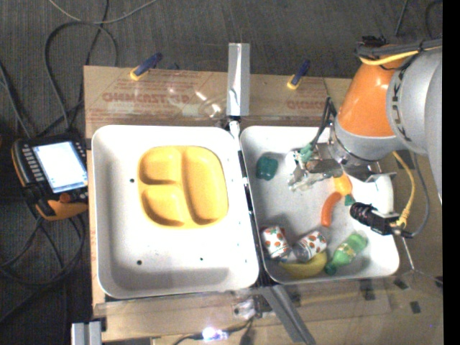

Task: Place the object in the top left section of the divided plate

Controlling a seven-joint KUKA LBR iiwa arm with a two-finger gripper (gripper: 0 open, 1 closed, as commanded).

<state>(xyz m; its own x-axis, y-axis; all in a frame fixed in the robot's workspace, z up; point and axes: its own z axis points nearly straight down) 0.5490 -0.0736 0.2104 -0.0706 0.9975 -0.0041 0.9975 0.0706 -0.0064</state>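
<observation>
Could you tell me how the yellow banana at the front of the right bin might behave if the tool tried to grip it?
The curved yellow toy banana looks smooth, so it may slip. Its curve could let it swivel when pushed. The spotted cup and green bottle crowd it, probably hindering a grasp.

arm: reaches in from right, orange band up | gripper [305, 169]: pointing left, low

Glossy yellow plastic divided plate [184, 185]; smooth white plastic bins [115, 264].
</observation>
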